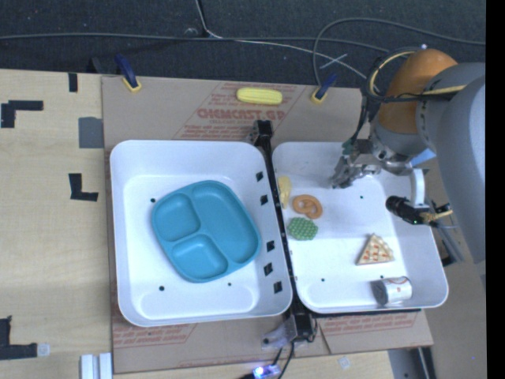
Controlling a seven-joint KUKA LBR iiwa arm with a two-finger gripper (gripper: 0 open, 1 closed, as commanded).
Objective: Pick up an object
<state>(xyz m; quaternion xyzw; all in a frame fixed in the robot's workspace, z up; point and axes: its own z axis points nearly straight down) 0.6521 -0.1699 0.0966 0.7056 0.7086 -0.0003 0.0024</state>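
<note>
Red print on the cardboard is showing — too blurred to read; the gripper is hovering over the right bin, finger state unclear.

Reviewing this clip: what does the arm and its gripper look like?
The arm is bulky and grey, with a rounded orange band above the wrist. Thin cables loop over the band. The gripper is small, metallic grey with dark parts.

Wooden bench (black tape marks), dark carpet behind.
</note>
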